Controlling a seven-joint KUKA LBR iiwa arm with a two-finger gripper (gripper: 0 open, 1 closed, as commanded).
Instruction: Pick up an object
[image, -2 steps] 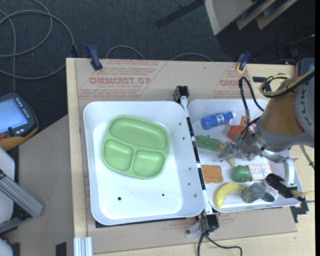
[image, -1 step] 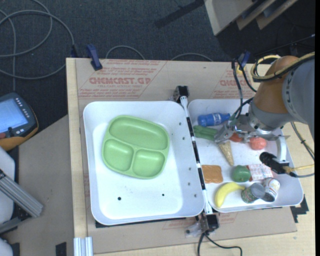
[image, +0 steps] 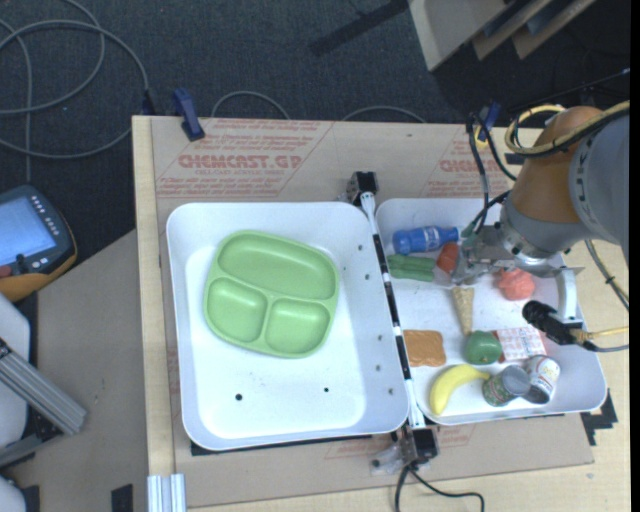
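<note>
Two bins (image: 200, 400) on my screen: gripper (image: 470, 262) low in the right one by a red toy (image: 447, 259), jaw state unreadable.

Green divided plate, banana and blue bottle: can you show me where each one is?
green divided plate (image: 270, 292): camera view, on its middle ridge, in the left bin.
banana (image: 452, 385): camera view, mid-curve of the yellow peel, right bin.
blue bottle (image: 422, 240): camera view, middle of its body, right bin.

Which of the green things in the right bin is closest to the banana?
The round green fruit, sitting just up and right of the banana beside the toast slice. The other green item, a long green piece, lies farther back under the blue bottle.
</note>
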